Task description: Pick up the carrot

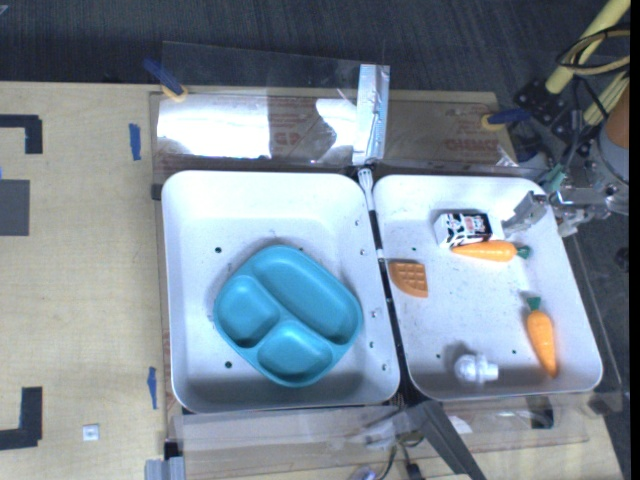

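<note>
Two carrots lie in the right bin (575, 268): one carrot (484, 251) flat near the top, just below a black-and-white carton (465, 227); the other carrot (541, 339) along the right wall, tip toward the near corner. A waffle (409, 277) sits by the left wall, a white bottle (476, 369) near the front edge. The mid floor is bare. The left bin (190, 268) holds one blue tray (288, 314). The gripper (540, 208) hangs over the right bin's upper right corner; whether it is wide or narrow cannot be told.

Grey metal end effector (535, 211), black cabling, yellow hoses, an orange patch at the wrist.
</note>
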You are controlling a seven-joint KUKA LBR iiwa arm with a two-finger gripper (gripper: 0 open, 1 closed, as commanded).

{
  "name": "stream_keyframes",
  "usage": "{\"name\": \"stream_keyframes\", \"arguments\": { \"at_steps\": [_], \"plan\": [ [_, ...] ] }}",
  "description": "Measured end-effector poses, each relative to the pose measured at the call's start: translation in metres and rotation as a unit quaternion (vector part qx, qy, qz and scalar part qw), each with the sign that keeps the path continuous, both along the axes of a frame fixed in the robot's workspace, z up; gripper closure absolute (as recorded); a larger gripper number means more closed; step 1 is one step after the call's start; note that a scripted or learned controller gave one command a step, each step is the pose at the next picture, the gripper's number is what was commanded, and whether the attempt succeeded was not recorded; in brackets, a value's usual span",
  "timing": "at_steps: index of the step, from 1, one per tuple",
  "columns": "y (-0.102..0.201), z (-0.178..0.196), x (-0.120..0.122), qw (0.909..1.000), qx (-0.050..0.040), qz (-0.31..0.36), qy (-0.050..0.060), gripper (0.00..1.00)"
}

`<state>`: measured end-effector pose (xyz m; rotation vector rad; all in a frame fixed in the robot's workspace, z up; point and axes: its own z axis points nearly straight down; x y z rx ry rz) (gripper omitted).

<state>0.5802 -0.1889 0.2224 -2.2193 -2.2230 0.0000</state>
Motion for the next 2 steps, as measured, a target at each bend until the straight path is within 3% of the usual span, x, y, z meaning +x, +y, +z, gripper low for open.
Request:
{"name": "stream_keyframes", "arguments": {
  "at_steps": [1,2],
  "plan": [
    [-0.033,-0.069,0.006,0.9939,0.0002,0.111,0.001,0.0],
    [-0.018,-0.135,0.049,0.9853,-0.0007,0.171,-0.003,0.0]
  ]
}}
